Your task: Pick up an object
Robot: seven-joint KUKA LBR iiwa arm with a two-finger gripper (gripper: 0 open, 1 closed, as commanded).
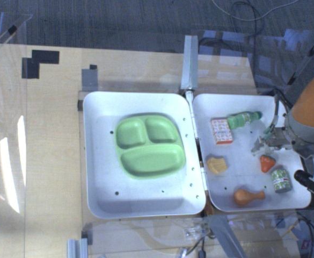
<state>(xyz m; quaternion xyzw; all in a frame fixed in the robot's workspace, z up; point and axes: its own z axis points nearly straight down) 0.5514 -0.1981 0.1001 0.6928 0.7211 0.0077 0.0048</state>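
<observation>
where end effector hovers: small red obj, orange-tinged, just below.

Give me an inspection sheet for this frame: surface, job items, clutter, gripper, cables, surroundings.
Surface: wooden bench bearing a left bin and a right bin, side by side.
Job's things: in the right bin, a green bottle lying down, a patterned box, a yellow piece, an orange-brown drumstick-shaped toy, a red piece, a small green can.
Clutter: green divided tray in the left bin.
Gripper: gripper low over the right bin, just above the red piece; finger state unclear.
Cables: looped cable on the floor beyond the bench.
Surroundings: black tape marks on the bench, dark floor.
</observation>
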